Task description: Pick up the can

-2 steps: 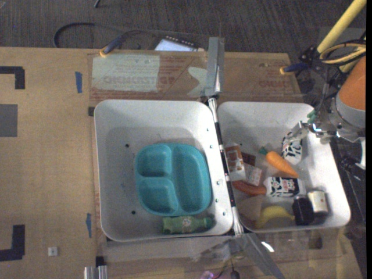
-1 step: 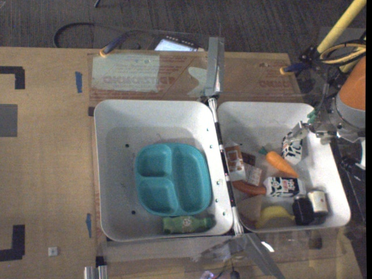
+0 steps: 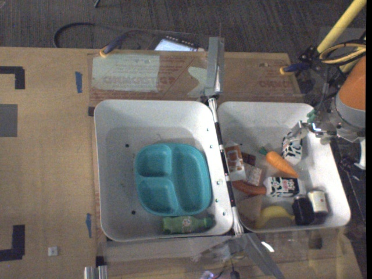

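The can [image 3: 318, 201] is seen lying in the right bin [image 3: 340, 173], near that bin's front right corner, touching or just beside a black item [image 3: 302, 210] on its left. It is found well apart from the gripper [image 3: 306, 127], which is held over the far right part of the same bin, so the can is placed toward the front of the bin from the claw. Between the two, a cow-patterned carton [image 3: 292, 147] is seen just below the claw, and a second such carton [image 3: 282, 186] lies beside a carrot [image 3: 279, 163]. Whether the claw is wide or narrow cannot be told; nothing is seen held in it.

The arm [image 3: 356, 92] is brought in from the right edge, its orange band shown above the grey wrist, with the gripper pointed leftward across the bin's rim.

A teal plate [image 3: 173, 179] and a green bottle [image 3: 186, 224] are seen in the left bin [image 3: 110, 156].
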{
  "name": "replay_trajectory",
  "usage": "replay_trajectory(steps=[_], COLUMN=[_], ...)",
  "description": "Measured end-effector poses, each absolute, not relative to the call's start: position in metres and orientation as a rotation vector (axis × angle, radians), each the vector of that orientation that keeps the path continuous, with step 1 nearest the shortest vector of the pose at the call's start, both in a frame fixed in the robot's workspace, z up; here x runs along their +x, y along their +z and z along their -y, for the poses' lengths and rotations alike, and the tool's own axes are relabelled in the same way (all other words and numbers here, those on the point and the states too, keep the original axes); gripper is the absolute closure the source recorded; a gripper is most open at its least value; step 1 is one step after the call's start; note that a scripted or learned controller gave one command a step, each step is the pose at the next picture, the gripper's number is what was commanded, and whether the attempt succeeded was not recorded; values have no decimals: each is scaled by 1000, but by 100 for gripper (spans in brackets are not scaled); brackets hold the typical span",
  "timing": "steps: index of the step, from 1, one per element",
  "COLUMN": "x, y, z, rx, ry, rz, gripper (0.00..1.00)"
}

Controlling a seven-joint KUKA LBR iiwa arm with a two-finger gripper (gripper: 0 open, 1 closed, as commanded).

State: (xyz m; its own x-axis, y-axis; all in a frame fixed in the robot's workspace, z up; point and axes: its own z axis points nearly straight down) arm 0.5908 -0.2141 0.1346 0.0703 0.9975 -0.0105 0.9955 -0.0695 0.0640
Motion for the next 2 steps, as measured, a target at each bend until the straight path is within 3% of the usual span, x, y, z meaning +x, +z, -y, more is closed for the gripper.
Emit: replay_trajectory(steps=[2], x=[591], y=[135], z=[214], rx=[2246], ry=[54], rz=[-2117], gripper=[0])
